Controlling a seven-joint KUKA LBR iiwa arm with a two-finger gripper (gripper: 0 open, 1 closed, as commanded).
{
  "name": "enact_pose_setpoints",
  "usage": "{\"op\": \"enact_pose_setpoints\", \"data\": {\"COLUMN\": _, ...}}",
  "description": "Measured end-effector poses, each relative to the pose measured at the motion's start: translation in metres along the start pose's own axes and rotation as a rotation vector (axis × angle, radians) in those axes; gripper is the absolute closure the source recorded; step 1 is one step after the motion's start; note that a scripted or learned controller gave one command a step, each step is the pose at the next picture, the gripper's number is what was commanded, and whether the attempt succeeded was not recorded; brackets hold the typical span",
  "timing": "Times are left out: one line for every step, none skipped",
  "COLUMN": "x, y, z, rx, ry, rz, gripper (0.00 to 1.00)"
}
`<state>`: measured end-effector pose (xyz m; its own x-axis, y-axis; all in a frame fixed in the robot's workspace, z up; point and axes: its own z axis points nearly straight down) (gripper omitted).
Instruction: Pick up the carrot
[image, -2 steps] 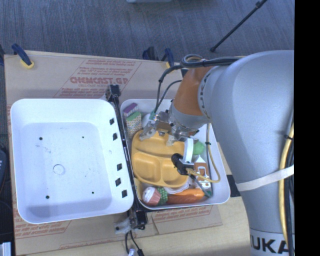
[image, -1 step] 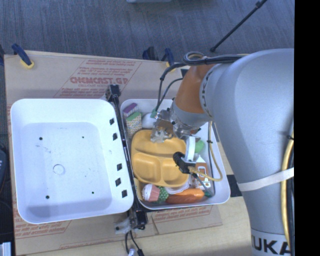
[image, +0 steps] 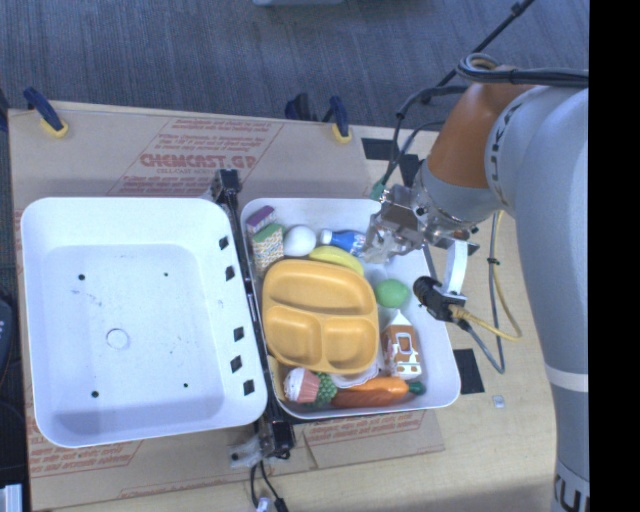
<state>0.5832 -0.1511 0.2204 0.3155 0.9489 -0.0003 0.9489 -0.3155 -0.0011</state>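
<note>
One gripper (image: 385, 240) is hanging over the upper right part of the right bin (image: 447, 378); whether it is apart or together, I cannot tell. Below it are lying one blue item (image: 349, 240), one white egg (image: 298, 241), one green ball (image: 392, 293) and one yellow divided tray (image: 318, 314). One carrot (image: 372, 393), orange and tapered, is lying flat along the bin's lower edge, well apart from the gripper. One left bin (image: 40, 330) is sitting beside it.

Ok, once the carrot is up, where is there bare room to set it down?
The left bin has a bare floor from wall to wall. The right bin is crowded: the yellow tray fills its middle, the carrot lies along its near wall, and the gripper hangs over its far end.
</note>
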Motion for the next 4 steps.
{"op": "enact_pose_setpoints", "data": {"x": 0.000, "y": -0.001, "z": 0.001, "rx": 0.002, "ry": 0.000, "rz": 0.000, "gripper": 0.00}}
{"op": "enact_pose_setpoints", "data": {"x": -0.018, "y": -0.026, "z": 0.129, "rx": 0.000, "ry": -0.001, "rz": 0.118, "gripper": 0.00}}
{"op": "enact_pose_setpoints", "data": {"x": -0.035, "y": 0.016, "z": 0.017, "rx": 0.000, "ry": 0.000, "rz": -0.145, "gripper": 0.00}}
{"op": "enact_pose_setpoints", "data": {"x": -0.007, "y": -0.086, "z": 0.019, "rx": 0.004, "ry": 0.001, "rz": -0.290, "gripper": 0.00}}
